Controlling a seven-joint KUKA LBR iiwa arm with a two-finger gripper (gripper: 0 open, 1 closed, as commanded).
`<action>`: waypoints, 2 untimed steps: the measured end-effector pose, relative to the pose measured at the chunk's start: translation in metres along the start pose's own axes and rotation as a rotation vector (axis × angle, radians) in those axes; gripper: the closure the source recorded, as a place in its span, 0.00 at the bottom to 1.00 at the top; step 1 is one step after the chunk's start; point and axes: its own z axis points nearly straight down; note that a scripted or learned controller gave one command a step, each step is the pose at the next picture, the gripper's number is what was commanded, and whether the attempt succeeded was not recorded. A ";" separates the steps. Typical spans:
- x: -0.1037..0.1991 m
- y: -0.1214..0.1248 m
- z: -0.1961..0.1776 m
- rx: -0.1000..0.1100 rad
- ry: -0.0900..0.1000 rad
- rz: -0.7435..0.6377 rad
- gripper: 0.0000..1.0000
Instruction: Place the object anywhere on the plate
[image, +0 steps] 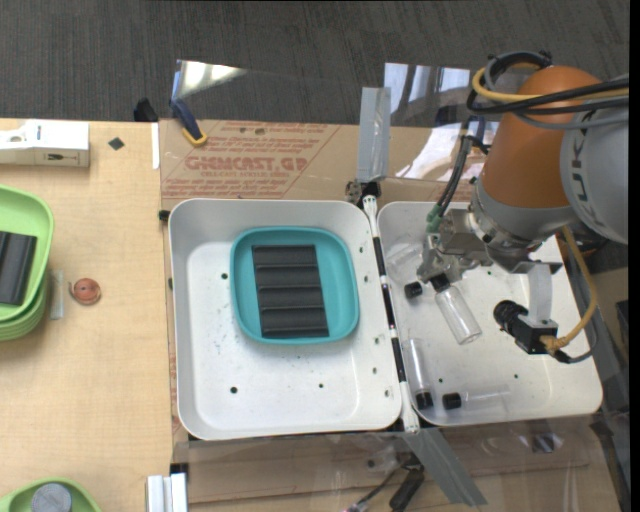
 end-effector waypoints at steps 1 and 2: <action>0.060 0.038 0.028 0.001 -0.001 -0.018 1.00; 0.113 0.046 0.033 0.000 -0.001 -0.103 1.00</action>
